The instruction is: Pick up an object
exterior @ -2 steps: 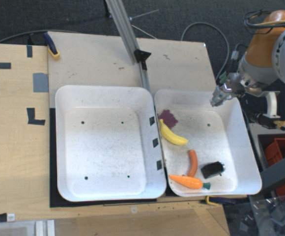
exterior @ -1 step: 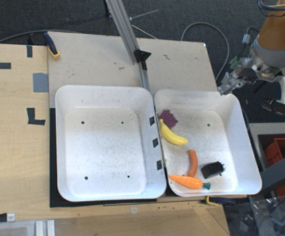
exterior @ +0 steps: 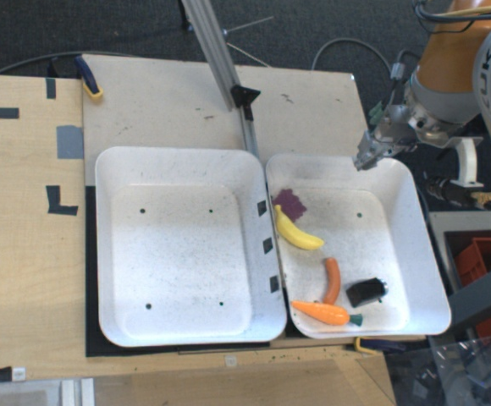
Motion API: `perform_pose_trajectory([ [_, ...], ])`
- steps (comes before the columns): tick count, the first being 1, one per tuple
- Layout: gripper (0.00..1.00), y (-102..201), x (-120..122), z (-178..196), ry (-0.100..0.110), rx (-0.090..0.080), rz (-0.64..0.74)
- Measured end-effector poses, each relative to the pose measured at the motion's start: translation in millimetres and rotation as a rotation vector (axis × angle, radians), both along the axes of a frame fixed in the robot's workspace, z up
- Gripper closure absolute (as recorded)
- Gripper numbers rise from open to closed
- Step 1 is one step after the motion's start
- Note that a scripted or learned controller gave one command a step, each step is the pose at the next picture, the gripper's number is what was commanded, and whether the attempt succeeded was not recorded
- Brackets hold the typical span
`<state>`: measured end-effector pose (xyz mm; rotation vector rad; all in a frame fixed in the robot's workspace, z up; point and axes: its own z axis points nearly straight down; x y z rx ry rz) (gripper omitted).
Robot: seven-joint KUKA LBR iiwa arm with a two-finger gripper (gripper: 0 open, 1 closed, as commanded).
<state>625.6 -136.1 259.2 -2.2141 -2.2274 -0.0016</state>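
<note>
Banana lies in the right bin, left of centre, purple piece touching its upper end. Likely risk: closing on both together, or slipping off the banana's curve. Hand hovers over the bin's upper right rim, well apart; grip state cannot be told.

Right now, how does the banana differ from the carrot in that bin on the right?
The banana is plain yellow; the carrot is orange with a small green end. The banana is curved, while the carrot is nearly straight and tapers to a point. The banana lies beside a purple piece toward the far end of the right bin; the carrot lies along the bin's near edge. Both rest loose in that bin, apart from the gripper.
</note>
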Motion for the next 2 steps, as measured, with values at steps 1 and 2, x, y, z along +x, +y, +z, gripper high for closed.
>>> perform_pose_trajectory([
  [1,1.00,44.3,-10.2,0.3,0.002,0.000,-0.001],
  [2,1.00,93.5,-25.3,4.1,0.003,0.000,0.000],
])
